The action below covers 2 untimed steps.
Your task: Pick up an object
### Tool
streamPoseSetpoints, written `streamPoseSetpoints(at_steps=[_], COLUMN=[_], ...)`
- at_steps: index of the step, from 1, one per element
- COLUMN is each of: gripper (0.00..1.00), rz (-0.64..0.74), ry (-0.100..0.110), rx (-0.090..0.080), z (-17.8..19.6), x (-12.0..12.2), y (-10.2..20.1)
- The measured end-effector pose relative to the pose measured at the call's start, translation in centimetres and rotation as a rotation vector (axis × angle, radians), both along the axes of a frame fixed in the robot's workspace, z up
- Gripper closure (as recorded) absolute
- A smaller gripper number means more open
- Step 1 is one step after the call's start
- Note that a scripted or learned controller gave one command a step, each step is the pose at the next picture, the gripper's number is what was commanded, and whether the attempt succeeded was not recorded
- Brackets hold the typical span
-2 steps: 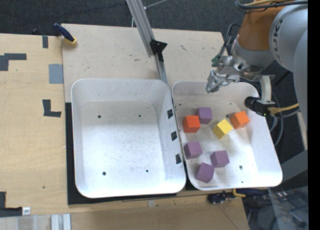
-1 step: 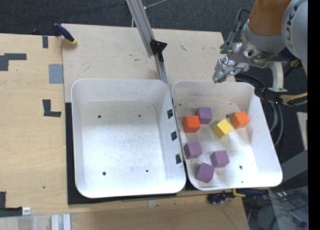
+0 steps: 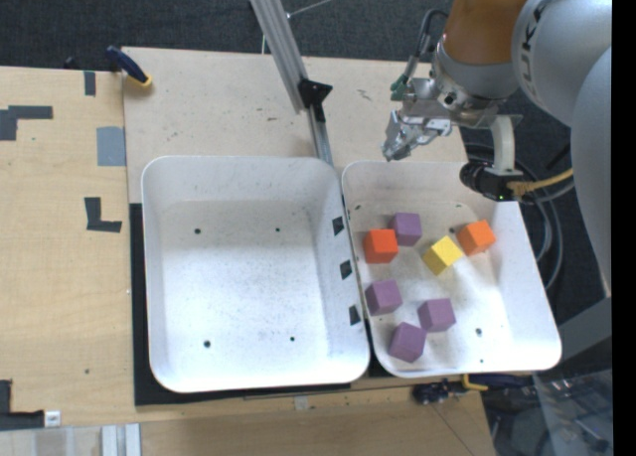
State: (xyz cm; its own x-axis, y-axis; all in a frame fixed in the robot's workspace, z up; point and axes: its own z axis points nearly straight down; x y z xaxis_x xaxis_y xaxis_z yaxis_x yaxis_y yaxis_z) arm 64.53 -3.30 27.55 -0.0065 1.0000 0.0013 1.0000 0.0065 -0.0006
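Cubes, seven in all, lie in the right bin, all below the pincer, which hangs above that bin's far rim with nothing between its tips; open or closed cannot be told. Nearest the pincer sit a purple cube and an orange cube, touching. Right of them: a yellow cube and a second orange cube. Nearer the front rim are three more purple cubes. The left bin adjoins on the counter.
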Motion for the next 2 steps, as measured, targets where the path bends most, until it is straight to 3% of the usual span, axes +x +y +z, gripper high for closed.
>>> streamPoseSetpoints(at_steps=[1,2], gripper=[1.00,1.00], rz=[-0.001,-0.001], ry=[0.003,0.001], rx=[-0.001,0.000], z=[-2.2,-2.1], x=[0.3,0.2], y=[5.1,10.0])
